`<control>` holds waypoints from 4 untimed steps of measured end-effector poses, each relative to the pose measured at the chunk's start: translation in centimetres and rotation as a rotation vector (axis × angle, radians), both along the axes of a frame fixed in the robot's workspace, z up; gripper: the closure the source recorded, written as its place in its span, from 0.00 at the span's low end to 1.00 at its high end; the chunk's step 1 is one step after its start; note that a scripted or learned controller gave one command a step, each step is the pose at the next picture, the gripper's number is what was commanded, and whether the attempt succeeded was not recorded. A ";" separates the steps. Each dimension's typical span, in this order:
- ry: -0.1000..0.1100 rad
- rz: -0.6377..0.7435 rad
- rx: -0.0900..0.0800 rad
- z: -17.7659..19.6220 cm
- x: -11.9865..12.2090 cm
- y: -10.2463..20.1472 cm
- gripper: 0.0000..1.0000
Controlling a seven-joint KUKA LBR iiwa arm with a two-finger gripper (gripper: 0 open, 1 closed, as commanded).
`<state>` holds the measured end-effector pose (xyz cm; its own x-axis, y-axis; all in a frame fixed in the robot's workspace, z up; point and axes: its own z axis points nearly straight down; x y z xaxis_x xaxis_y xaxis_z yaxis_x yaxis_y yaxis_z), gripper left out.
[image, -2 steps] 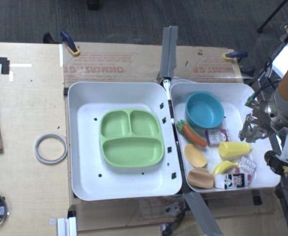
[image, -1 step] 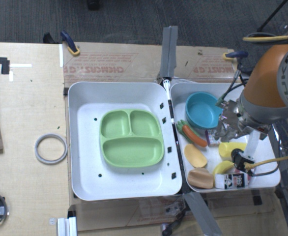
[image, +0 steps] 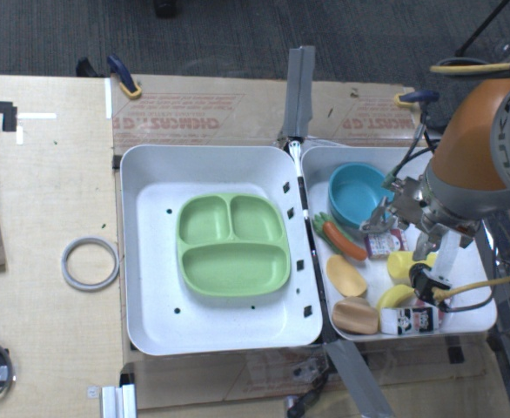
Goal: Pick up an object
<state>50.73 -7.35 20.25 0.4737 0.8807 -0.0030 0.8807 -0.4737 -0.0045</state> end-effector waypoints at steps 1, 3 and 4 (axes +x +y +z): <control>0.000 0.111 0.001 -7.8 5.5 -2.1 0.00; -0.001 0.291 -0.001 -10.2 9.2 -2.6 1.00; 0.000 0.291 -0.001 -10.2 9.2 -2.6 0.00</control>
<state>59.92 -9.90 10.02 0.2010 0.9796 -0.0037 0.9796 -0.2010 -0.0039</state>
